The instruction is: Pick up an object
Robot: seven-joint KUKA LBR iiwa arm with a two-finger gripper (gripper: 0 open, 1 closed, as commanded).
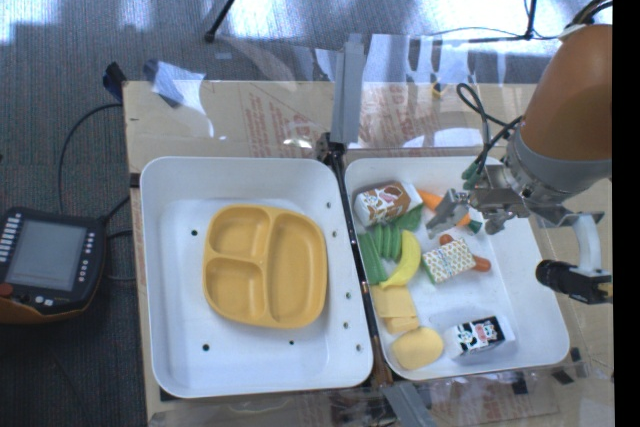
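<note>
the bench (250, 115) was brown and flat, and it held two white bins side by side. the left bin (170, 195) was the bigger-looking one, and the yellow tray (265, 265) lay in the middle of it. the tray had three parts, two small ones on its left and one long one on its right.

the right bin (535, 300) sat just to the right of the yellow tray's bin, with their edges touching. the arm (570, 105) came in from the right, far from the yellow tray, and it hung over the top right part of that bin. the gripper (452, 213) pointed down and left, toward the toys. it was too small and dark to tell how wide it was, and nothing could be seen held in it.

the toys were all to the right of the yellow tray. the banana (405, 260) and the green beans (378, 248) lay nearest to it. the brown snack box (383, 203) was above them, with the carrot (431, 199) just beside it. the checked box (448, 260) lay just under the gripper. lower down were the cheese slices (396, 307), the pale round bun (417, 348) and the milk carton (479, 336). a black screen box (45, 260) sat on the floor, far left of the yellow tray.
</note>
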